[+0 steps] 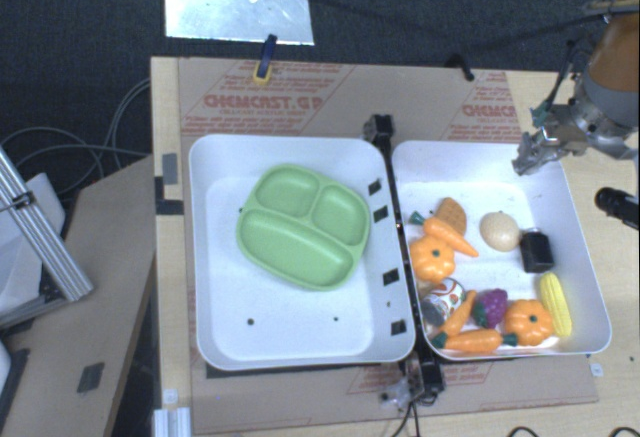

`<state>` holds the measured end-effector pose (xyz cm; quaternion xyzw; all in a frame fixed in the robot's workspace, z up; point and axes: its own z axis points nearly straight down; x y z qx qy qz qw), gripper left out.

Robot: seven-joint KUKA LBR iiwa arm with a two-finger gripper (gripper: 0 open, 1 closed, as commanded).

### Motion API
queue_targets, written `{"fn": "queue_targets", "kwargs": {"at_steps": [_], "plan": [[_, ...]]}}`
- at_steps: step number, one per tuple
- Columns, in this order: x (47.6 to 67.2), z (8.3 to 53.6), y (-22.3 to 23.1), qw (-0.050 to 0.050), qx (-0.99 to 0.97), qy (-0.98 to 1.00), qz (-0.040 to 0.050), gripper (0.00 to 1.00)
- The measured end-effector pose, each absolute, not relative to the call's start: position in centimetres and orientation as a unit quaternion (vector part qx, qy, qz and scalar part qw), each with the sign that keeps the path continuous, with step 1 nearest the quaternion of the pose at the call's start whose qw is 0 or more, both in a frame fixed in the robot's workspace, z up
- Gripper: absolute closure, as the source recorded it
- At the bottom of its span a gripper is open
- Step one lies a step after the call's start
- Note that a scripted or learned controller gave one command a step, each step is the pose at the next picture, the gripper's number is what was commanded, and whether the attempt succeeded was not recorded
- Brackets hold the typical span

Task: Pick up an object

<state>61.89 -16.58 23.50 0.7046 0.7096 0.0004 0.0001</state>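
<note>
Nearest the camera, along the near edge of the right bin (585,255): glossy plastic toy food, namely an orange carrot (473,341), a ribbed pumpkin (527,321), a bumpy yellow corn cob (555,304) and a purple grape bunch (490,305). Further back, a smooth cream egg (499,230) beside a black block (536,251). In the left bin (215,265), a matte green divided plate (303,225). "CHEMCAST" printed in red on the bench board (262,103). Gripper (530,157) over the right bin's far right corner, nothing visibly held; jaw state cannot be told.
</note>
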Motion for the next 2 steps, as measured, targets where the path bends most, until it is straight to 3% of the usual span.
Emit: {"fn": "queue_targets", "kwargs": {"at_steps": [2], "plan": [[56.5,21.6,-7.7,-0.001,0.704,0.71,0.0,1.0]]}}
